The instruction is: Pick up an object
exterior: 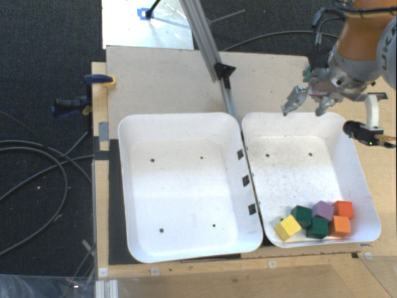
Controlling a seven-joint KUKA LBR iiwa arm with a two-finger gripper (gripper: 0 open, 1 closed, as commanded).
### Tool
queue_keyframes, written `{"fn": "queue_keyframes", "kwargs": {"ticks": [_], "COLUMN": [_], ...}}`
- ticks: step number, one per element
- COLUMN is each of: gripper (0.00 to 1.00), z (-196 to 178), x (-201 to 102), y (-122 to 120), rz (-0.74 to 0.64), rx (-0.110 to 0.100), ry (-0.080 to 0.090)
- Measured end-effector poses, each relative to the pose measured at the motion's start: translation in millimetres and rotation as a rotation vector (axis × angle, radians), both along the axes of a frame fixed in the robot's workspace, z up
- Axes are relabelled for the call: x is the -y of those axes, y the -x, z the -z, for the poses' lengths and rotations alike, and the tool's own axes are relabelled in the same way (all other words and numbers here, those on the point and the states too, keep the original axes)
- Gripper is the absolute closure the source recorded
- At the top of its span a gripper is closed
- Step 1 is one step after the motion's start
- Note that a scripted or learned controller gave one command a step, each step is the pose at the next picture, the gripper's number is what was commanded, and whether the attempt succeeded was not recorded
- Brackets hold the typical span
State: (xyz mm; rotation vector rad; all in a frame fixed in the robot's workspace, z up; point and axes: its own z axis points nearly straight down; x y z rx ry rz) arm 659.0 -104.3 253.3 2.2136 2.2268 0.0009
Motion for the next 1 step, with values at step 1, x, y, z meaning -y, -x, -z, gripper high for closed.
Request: {"fn": "queue_keyframes", "kwargs": {"ticks": [1], "gripper": [0.0], "z": [89.0], "x": [82.1], "y": [65.5], "rz": [0.013], "rx": [-0.01], "ry": [0.001]}}
